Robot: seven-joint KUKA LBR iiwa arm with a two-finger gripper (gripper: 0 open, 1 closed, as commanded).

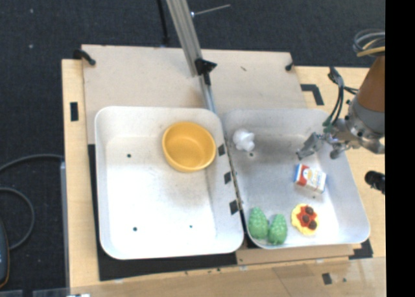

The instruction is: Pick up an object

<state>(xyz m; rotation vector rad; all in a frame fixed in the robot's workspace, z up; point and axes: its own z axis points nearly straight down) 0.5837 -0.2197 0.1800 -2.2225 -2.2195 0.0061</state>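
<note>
We log the approach step: pincer (322, 147) at right-centre of frame, fingers apart and bare, above the small carton (309, 178); next it must descend and clamp.

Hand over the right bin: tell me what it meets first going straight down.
Probably bare floor of the right white bin; the hand hangs just above the small red-and-white carton. Depth is unclear.

Grey arm (371, 104) reaching from right, pincer (320, 146) spread open, empty
</note>
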